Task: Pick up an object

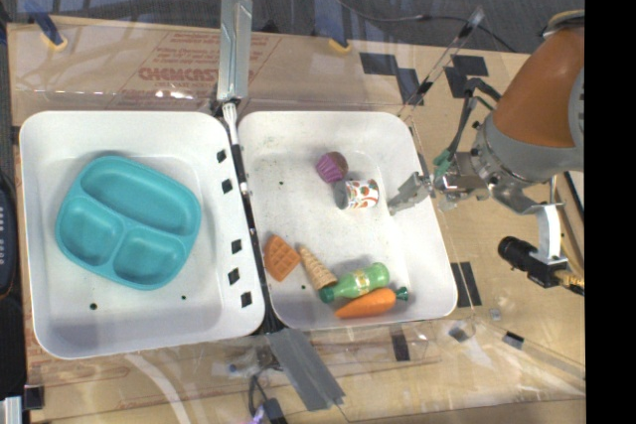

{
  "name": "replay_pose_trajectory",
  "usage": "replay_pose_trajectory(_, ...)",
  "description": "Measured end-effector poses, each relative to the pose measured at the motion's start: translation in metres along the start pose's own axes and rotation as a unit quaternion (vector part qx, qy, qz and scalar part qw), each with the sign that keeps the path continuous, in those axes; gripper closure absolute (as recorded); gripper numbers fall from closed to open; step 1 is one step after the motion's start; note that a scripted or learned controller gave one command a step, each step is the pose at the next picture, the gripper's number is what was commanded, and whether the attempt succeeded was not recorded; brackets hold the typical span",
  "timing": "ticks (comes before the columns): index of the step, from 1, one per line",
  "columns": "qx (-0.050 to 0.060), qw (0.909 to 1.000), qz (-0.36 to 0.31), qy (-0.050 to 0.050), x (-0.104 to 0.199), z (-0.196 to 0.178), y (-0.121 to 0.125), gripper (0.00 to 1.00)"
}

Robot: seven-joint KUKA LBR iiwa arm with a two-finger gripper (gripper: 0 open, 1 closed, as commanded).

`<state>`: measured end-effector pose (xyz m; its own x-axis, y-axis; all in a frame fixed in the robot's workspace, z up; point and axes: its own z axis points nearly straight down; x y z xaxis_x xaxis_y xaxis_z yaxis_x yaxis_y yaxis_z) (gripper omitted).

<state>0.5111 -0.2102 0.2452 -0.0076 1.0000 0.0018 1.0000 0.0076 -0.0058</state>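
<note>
My arm reaches in from the right, its orange band high at the edge of the view and the grey wrist bent down and leftward toward the right bin [298, 129]. My pincer [409, 193] hangs over that bin's right rim, tilted, its tip pointing left toward the cup. I cannot tell how far apart it stands, and I see nothing caught in it.

There are two white bins side by side on the surface [129, 65]. The left bin [40, 243] carries one teal divided plate [128, 219].

The right bin carries six small things. One purple toy [332, 166] lies near the middle, and just beside it, below and to the right, one white cup [360, 194] with coloured spots lies on its side, the nearest thing to my pincer. Toward the front sit one orange waffle [281, 258], one ice-cream cone [318, 268], one green bottle [356, 284] and one carrot [371, 303], the bottle touching the carrot along its length.
</note>
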Motion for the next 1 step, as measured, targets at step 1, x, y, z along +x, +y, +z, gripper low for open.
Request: replay_pose_trajectory(1, 0.001, 0.9975, -0.07, 0.001, 0.0015, 0.0597, 0.0494, 0.0)
